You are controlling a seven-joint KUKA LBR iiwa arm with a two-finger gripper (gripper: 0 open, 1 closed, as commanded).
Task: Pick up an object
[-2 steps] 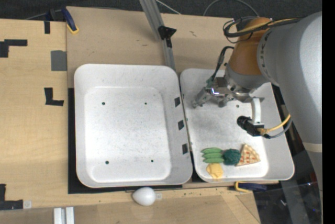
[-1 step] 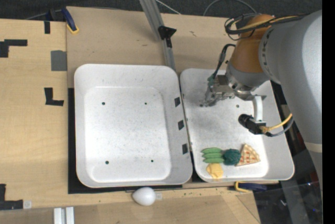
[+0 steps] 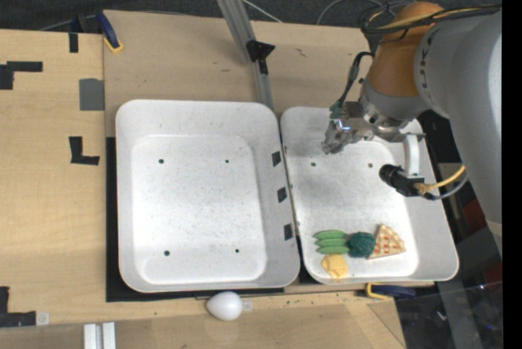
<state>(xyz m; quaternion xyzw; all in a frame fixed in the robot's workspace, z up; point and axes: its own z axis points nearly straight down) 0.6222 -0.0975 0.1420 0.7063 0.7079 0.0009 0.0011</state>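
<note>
In the right bin [image 3: 424,225], near its front edge, lies a cluster of small toy foods: a green pea pod [image 3: 330,240], a dark green broccoli piece [image 3: 360,243], a yellow piece [image 3: 334,264] and a pizza slice [image 3: 387,242]. My gripper [image 3: 334,140] hangs over the back left part of that bin, well away from the cluster. Its fingers point down and I see nothing between them.
The left bin [image 3: 196,192] sits beside the right one. A white egg-shaped object [image 3: 224,306] lies on the bench in front of the left bin. A grey metal pole [image 3: 236,13] slants in from the top toward the gap between the bins.
</note>
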